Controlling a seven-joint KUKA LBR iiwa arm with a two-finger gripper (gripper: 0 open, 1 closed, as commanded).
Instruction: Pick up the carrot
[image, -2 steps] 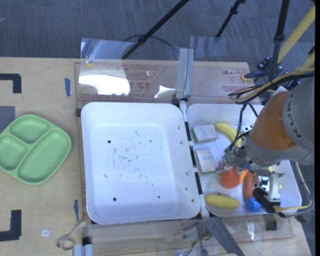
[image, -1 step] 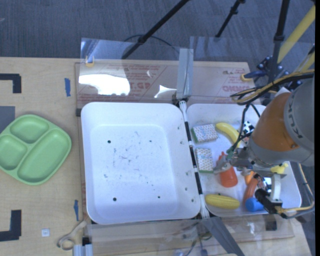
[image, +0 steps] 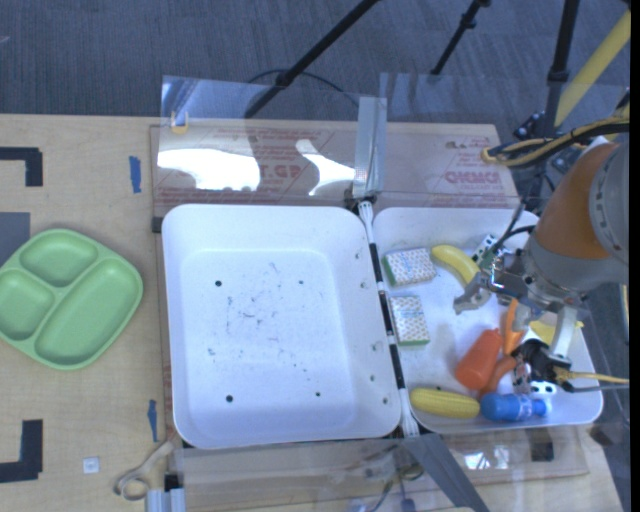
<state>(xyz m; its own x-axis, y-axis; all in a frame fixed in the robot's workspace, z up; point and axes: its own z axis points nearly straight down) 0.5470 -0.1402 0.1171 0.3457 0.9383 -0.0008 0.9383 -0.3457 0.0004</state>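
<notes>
- The orange plastic carrot lies in the right shallow white bin, in the lower right part of the frame. Its thick end points to the lower left, and its thin end goes up toward the tool.
- The grey arm's tool hangs directly over the thin end of the carrot, very near to it or touching it; from this angle I cannot tell which.
- Whether the tool is spread or pressed together I cannot tell, because the wrist covers it from above. I also cannot say that it pinches the carrot.
- Near the carrot there are a blue bottle-shaped toy just at its lower right and a yellow plastic banana just below it. A second yellow banana and two green-patterned square blocks lie further up and to the left.
- In my judgement the step in hand is the approach or the grasp itself; the lift is not yet done, since the carrot rests on the bin floor.
- The next move calls for closing across the narrow body of the carrot and rising straight. The blue toy is close, so the tool could catch it too.
</notes>
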